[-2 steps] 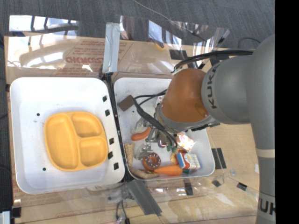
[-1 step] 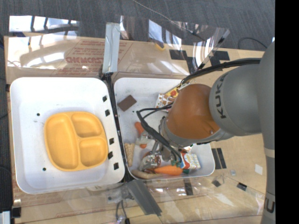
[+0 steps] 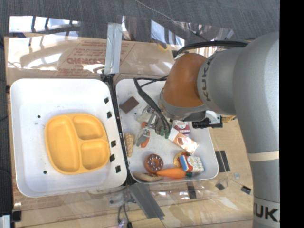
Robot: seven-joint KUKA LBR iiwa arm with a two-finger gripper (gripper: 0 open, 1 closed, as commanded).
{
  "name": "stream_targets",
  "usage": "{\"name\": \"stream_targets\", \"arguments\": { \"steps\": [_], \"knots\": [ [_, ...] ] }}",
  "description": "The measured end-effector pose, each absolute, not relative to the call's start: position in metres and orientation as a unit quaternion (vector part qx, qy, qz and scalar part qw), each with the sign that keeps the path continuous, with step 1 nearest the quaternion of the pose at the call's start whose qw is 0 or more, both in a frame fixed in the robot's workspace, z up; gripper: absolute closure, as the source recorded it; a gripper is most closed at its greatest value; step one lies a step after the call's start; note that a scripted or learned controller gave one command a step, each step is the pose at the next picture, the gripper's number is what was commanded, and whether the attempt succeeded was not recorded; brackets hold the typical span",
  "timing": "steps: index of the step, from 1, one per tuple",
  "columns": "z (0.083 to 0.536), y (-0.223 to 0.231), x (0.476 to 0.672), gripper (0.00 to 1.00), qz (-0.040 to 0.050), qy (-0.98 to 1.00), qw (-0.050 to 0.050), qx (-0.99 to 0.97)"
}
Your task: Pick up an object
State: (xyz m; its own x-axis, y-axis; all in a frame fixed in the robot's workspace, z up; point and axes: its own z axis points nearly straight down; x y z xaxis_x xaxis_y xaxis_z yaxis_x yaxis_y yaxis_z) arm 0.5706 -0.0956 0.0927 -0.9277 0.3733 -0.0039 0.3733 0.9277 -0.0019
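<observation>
In the right bin [image 3: 211,148], we see the gripper [image 3: 145,136] low over a small orange piece [image 3: 145,140], just above the chocolate donut [image 3: 154,163]; whether it grips we cannot tell. We count one donut, one carrot [image 3: 171,173], one yellow tray [image 3: 76,142].

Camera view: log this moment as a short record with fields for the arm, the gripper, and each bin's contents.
arm: grey arm with orange band, reaching from the right over the right bin
gripper: gripper low in the right bin, by a small orange item
left bin: left bin holds a yellow divided tray
right bin: chocolate donut, carrot, brown square piece, small printed cartons
grasp: nothing clearly seen between the gripper's tips
</observation>
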Motion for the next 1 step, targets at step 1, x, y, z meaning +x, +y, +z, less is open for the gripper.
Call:
{"name": "stream_targets", "arguments": {
  "steps": [1],
  "knots": [
    [0.1027, -0.0939, 0.5713, 1.0, -0.0006, 0.982, 0.002, 0.187]
  ]
}}
